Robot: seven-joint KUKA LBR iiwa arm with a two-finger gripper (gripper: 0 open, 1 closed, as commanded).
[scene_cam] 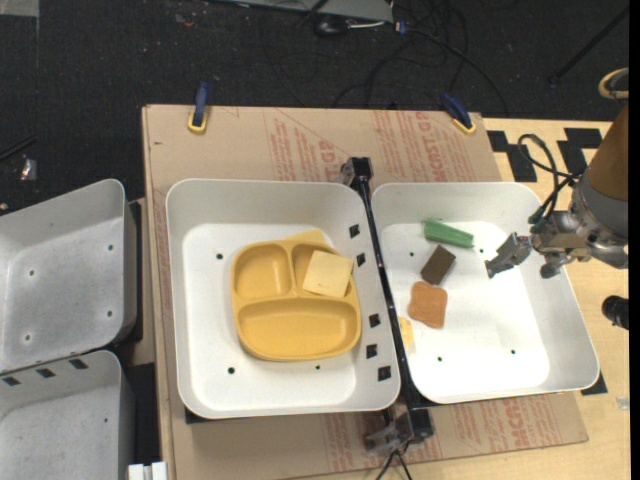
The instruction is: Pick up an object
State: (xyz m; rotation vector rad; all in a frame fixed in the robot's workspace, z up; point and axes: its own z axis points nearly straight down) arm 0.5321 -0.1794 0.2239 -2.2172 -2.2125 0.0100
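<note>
In the right bin [520, 363] lie a green bar [447, 233], a dark brown block [437, 264] and an orange-brown sponge-like square [428, 306], all in its left half. My gripper [523, 263] hangs over the bin's right half, to the right of the brown block and apart from it. It stands open, with one dark finger [505, 255] pointing toward the block and nothing between the fingers. The grey arm with its orange band enters from the right edge.
The left bin [200, 368] holds a yellow divided plate [290, 318] with a pale yellow square [327, 273] resting on its upper right compartment. A black clip strip [375, 288] runs between the bins. White trays [60, 268] sit at the far left.
</note>
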